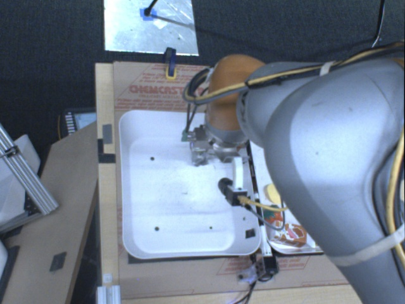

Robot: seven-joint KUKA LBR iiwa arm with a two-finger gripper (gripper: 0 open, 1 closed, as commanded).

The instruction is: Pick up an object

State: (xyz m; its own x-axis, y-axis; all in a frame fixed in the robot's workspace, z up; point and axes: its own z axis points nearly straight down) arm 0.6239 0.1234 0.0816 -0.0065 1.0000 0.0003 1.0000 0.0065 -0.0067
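Dark carpet surrounds the surface; jaws [199,152], state unclear, hang over the shallow white plastic bin [136,170]. Better to target the colourful items [281,223] opposite.

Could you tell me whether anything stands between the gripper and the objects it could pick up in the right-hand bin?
The gripper hangs over the left bin, while the colourful objects lie in the right bin. Between them run the bins' adjoining rims and a yellow cable. The arm itself covers most of the right bin, so other obstacles there cannot be judged.
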